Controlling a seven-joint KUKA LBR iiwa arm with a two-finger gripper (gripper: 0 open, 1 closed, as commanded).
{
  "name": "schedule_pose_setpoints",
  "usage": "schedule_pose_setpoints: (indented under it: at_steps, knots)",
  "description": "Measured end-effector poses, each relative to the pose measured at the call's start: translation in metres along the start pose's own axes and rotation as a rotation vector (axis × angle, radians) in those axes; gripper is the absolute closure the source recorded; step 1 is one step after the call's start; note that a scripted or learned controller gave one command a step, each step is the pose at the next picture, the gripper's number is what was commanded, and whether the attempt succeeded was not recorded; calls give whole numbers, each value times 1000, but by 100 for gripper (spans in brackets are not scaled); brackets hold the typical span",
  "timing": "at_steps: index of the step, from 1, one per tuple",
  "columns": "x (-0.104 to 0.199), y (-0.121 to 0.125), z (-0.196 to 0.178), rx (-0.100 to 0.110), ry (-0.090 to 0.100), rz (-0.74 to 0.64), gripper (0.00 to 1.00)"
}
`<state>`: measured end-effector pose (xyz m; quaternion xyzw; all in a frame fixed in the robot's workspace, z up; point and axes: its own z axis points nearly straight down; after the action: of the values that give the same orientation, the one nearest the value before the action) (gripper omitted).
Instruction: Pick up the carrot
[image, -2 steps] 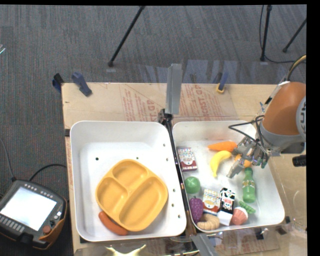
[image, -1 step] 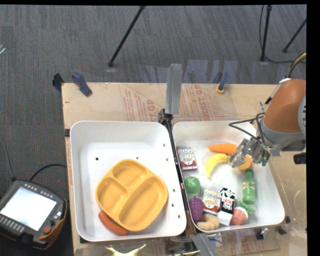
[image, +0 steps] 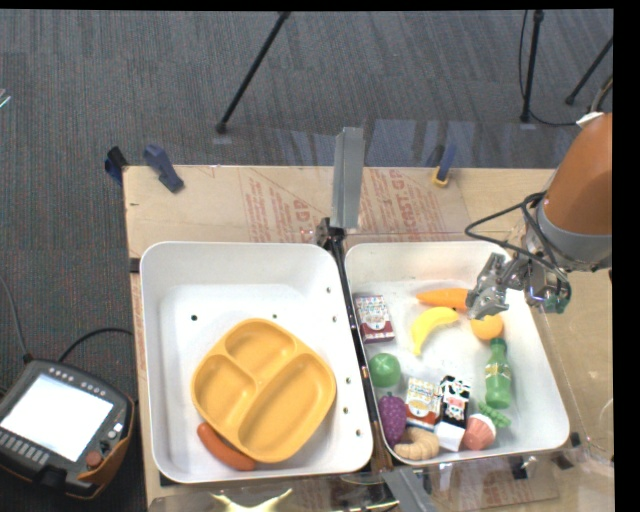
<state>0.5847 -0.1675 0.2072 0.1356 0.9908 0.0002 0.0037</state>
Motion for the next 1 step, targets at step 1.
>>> schedule_pose_setpoints:
  at_steps: [1]
  knots:
    - [1,0,3,0,6,0,0]
